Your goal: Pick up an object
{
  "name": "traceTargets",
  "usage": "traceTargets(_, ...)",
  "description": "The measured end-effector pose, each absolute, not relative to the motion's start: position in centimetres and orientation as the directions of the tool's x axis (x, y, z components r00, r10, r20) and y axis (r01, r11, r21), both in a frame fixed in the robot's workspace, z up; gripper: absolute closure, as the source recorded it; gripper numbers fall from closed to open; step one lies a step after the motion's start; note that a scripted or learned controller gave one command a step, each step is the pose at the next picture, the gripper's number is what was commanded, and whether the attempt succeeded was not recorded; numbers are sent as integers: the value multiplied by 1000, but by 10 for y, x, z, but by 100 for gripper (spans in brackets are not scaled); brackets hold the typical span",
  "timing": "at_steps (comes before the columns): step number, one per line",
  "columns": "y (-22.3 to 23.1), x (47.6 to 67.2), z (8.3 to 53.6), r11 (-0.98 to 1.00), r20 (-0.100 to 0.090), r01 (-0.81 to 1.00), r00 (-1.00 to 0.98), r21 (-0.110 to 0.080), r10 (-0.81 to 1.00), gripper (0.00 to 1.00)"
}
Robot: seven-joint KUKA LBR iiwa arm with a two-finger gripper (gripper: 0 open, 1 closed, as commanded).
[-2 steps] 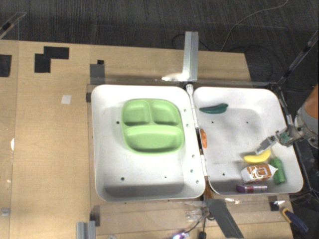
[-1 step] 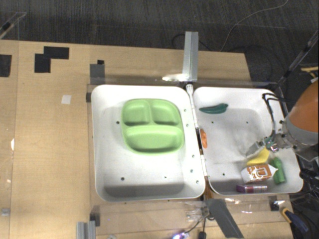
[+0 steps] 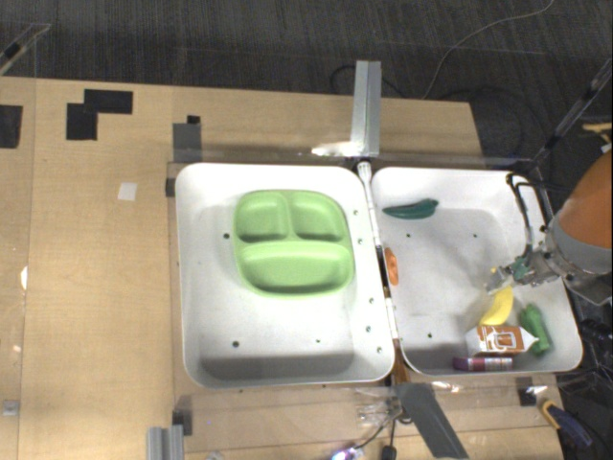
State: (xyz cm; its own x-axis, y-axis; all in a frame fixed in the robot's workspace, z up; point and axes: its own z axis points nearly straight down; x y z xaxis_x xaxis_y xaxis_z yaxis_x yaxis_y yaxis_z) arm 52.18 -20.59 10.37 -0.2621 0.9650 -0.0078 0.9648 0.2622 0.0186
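Banana (image 3: 499, 306) lies at four o'clock in the right bin (image 3: 450, 257), under the gripper (image 3: 522, 270); grip state unclear; carton (image 3: 502, 337) label unreadable.

Arm (image 3: 586, 220) cut off at right edge; hand (image 3: 522, 271) too small to read

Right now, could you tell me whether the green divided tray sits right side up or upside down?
Right side up: the green divided tray in the left bin shows its three hollow compartments facing upward.
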Motion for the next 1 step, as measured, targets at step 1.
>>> traceTargets(1, -172, 569, 177, 44, -2, 999, -44, 5, 999, 100)
